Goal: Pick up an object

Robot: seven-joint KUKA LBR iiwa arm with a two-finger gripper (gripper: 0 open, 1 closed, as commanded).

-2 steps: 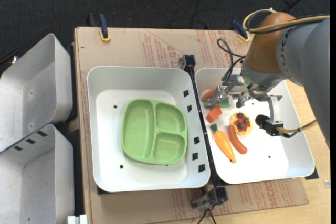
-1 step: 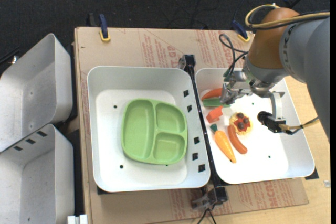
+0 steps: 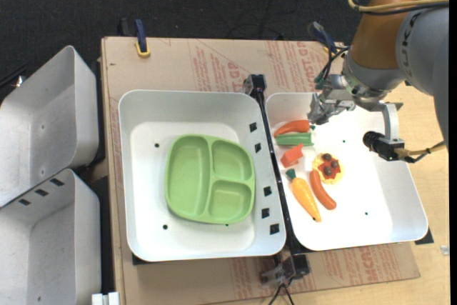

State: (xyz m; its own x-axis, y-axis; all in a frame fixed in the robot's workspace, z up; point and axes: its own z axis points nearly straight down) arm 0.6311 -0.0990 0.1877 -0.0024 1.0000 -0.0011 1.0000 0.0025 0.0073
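From my seat I see the tabletop (image 3: pixel 193 57) carrying two shallow white bins side by side. The left bin (image 3: pixel 136 175) holds a green divided plate (image 3: pixel 211 178) lying flat near its middle. The right bin (image 3: pixel 385 207) holds a cluster of toy food along its left side. My arm (image 3: pixel 400 32) comes in from the right at the far corner of that bin, its orange band bulging above the grey wrist, the wrist bent downward and leftward. The tool (image 3: pixel 321 113) hangs at the far-left part of the right bin, just beside the far end of the food cluster; I cannot tell its state from here. Nearest it lies an orange-red piece (image 3: pixel 293 128), with a green piece (image 3: pixel 294 140) just beside it. Nearer me lie a carrot (image 3: pixel 305 198), a red sausage (image 3: pixel 323 190) and a small yellow-and-dark piece (image 3: pixel 329 167).
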